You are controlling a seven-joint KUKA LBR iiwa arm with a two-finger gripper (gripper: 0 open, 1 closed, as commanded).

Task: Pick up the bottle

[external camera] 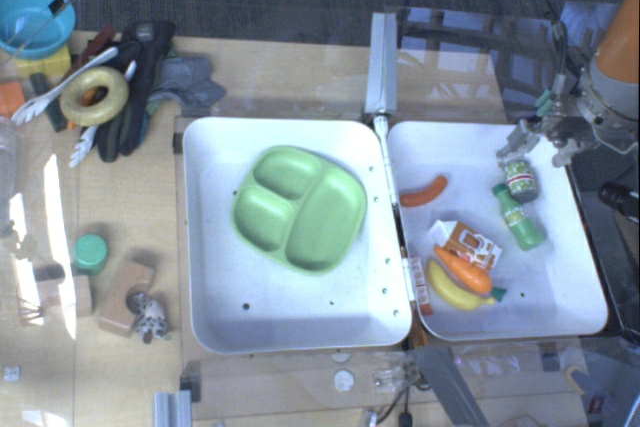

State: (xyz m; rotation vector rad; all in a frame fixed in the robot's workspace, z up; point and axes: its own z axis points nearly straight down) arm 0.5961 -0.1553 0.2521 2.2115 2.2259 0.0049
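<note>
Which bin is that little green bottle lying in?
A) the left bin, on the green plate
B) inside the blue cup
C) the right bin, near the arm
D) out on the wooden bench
C: the bottle lies in the right bin, beside a small can and just below the gripper; the left bin has the green plate.

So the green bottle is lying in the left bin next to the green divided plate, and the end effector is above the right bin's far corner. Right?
Not quite. The camera view shows the green bottle lying in the right bin, near the small can, not in the left bin. The green divided plate sits in the left bin. The end effector is indeed above the right bin's far corner.
</note>
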